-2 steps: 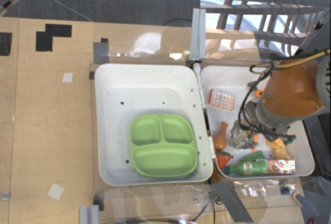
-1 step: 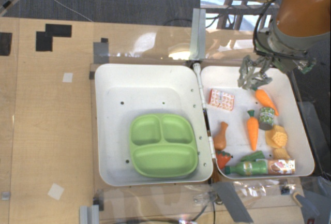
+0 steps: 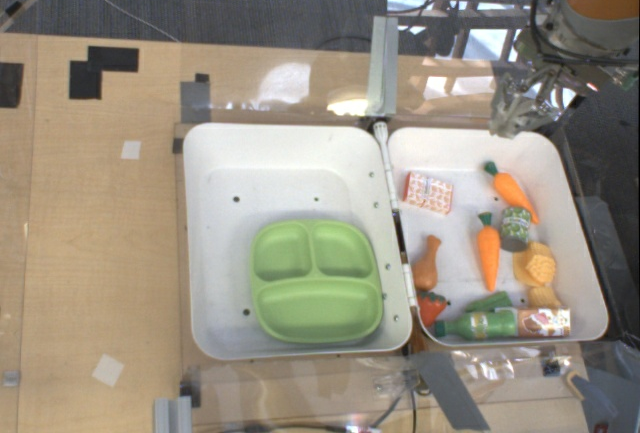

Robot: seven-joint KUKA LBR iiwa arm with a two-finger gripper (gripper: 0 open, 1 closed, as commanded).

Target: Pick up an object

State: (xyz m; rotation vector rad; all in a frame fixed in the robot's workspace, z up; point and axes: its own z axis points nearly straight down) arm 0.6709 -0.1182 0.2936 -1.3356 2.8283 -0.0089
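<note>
Above the right bin (image 3: 570,171), metal gripper (image 3: 520,111) hovers, jaw state unclear; glossy carrots (image 3: 512,191) below.

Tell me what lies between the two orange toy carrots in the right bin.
In the camera view, a small green-and-grey can lies between the upper orange toy carrot and the lower orange toy carrot, beside both.

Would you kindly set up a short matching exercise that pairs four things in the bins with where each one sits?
Things:
1. green divided plate
2. green bottle
3. red-and-white packet
4. gripper

Places:
A. along the right bin's near edge
B. above the right bin's far rim
C. in the left bin
D. upper left part of the right bin

Pairs: 1-C, 2-A, 3-D, 4-B
</note>
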